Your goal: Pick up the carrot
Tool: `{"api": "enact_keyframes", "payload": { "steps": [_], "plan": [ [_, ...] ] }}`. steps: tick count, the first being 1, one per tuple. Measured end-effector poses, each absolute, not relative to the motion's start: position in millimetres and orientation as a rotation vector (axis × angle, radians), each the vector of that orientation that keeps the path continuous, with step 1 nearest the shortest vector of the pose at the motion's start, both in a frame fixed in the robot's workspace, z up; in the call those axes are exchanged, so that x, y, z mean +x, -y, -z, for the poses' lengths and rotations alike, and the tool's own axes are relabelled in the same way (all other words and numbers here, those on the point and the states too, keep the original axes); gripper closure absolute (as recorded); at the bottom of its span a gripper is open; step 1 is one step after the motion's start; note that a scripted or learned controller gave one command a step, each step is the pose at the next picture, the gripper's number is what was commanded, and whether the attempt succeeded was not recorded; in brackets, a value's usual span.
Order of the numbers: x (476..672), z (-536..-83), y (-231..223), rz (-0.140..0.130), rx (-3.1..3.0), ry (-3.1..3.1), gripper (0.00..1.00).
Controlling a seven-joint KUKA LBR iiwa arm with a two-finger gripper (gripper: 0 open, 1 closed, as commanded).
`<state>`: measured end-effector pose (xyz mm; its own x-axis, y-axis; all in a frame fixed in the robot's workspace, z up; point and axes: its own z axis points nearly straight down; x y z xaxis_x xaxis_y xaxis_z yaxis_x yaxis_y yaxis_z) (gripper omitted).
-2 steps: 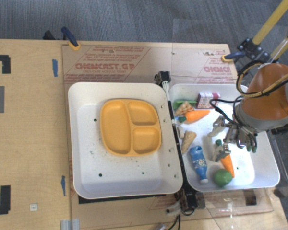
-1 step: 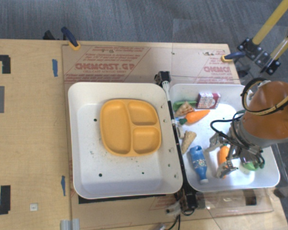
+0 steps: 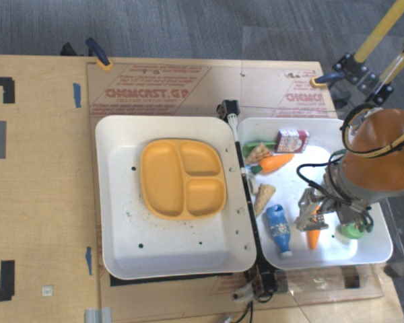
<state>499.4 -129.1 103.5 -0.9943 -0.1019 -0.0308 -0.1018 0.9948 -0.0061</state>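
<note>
Seen from above at a slant, a tan worktop (image 3: 40, 180) carries two shallow white bins side by side. The left bin (image 3: 114, 200) holds a smooth yellow-orange plate (image 3: 183, 178) moulded into three compartments.

The right bin (image 3: 374, 247) holds the clutter. The carrot (image 3: 277, 163), a glossy orange taper with a green stub at its left end, lies on its side toward the far left of this bin, just beside a pale, rough-looking wedge (image 3: 258, 153). A small pink carton (image 3: 291, 140) sits just beyond it. Nearer the viewer lie another pale piece (image 3: 264, 196) and a blue bottle (image 3: 279, 229) with a white cap.

The arm reaches in from the right, its orange band bulky over the bin. Its metal pincer (image 3: 311, 215) hangs low near the bin's middle, close above a second, smaller orange tapered piece (image 3: 313, 237). Whether the pincer is open or closed cannot be told, and nothing can be seen gripped in it.

To do the pick well, the pincer probably needs to close across the carrot's thick middle, square to its length, since a smooth tapering surface tends to slip out toward the thin end. The crowding neighbours call for a clean, vertical descent.
</note>
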Motion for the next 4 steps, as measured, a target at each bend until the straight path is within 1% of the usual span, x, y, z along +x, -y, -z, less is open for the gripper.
{"api": "enact_keyframes", "payload": {
  "steps": [1,2,3,4],
  "plan": [
    [511.8,-189,53,-0.002,-0.490,-3.091,1.00],
    [560.0,-391,113,0.015,-0.861,-2.999,1.00],
    [558.9,-384,111,0.002,-0.870,-3.009,0.00],
    [502.6,-250,121,-0.008,-0.777,-3.049,0.00]
  ]
}}
